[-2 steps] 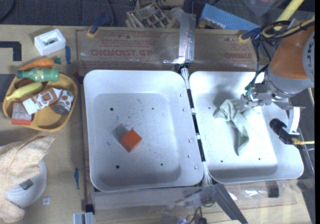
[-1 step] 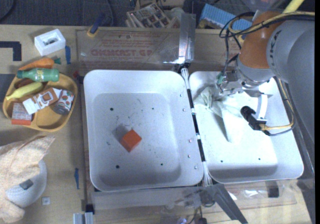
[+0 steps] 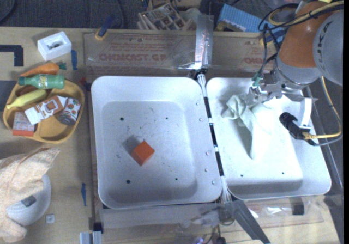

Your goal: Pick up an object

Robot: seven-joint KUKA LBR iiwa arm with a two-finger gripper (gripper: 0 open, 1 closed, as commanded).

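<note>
Gripper (image 3: 256, 96) at white cloth (image 3: 244, 120) — orange block (image 3: 144, 152) well apart.

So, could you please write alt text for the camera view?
The grey and orange arm reaches from the right with its gripper at a pale cloth in the right bin. An orange block lies in the left bin.

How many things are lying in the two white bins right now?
2. An orange block lies in the left bin, and a pale cloth lies in the right bin, below the gripper. The arm may hide something more there.
</note>
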